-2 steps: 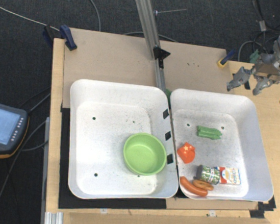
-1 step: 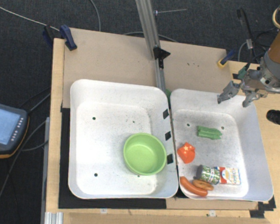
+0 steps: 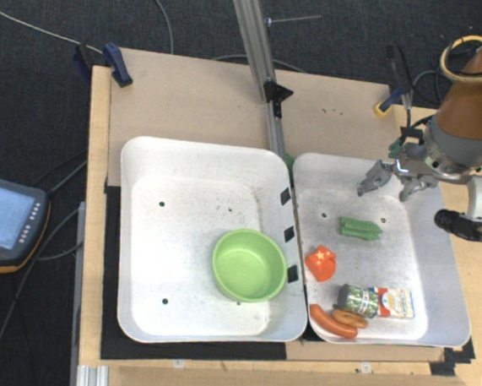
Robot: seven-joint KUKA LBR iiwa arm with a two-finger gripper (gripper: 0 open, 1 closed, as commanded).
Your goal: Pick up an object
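My gripper (image 3: pixel 392 186) hangs over the far edge of the right bin (image 3: pixel 437 275), its two fingers spread open with nothing between them. Below it in that bin lies a green vegetable piece (image 3: pixel 360 229). Nearer the front are an orange-red pepper (image 3: pixel 322 263), a small can with a colourful label (image 3: pixel 375 302) and a hot dog (image 3: pixel 334 322). A green bowl (image 3: pixel 249 265) sits in the left bin (image 3: pixel 162 223), near its right wall.
A metal pole (image 3: pixel 259 54) slants down to the gap between the bins. Blue clamps (image 3: pixel 116 63) hold the bench's far corners. A teach pendant (image 3: pixel 1 220) lies off the bench at the left.
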